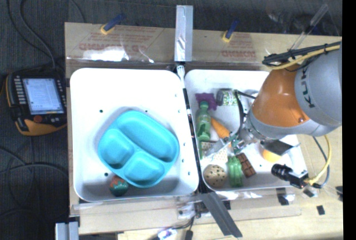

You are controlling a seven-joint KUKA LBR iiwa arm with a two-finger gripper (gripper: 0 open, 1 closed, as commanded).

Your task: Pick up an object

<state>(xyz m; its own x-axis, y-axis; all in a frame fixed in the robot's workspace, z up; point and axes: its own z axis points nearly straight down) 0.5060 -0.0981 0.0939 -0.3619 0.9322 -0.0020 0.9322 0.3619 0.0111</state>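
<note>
Overhead slanted view of a bench w/ two shallow white bins side by side. Left bin (83, 122), centre-left of frame, holds a turquoise divided tray (139, 147) lying tilted, w/ a small red-and-green toy (118, 184) tucked under its lower edge.

Right bin (192, 80), centre-right, is crowded: a green bottle (203, 125) w/ a purple piece (204, 98) at its top, a small can (225, 97), an orange carrot-like toy (221, 127), a tan perforated ball (214, 175), a green ridged item (233, 171) & a brown block (245, 166).

The grey arm w/ orange band (278, 105) comes in from the right & bends down over the right bin, prob. because the pickable items are heaped there. Gripper (236, 143) sits low, amid the clutter, just above the green ridged item & beside the carrot toy. Claw state: can't tell, parts blur into the clutter. Nothing seen held.

Likely target is one of the small toys near the claw; which one can't be told.
</note>
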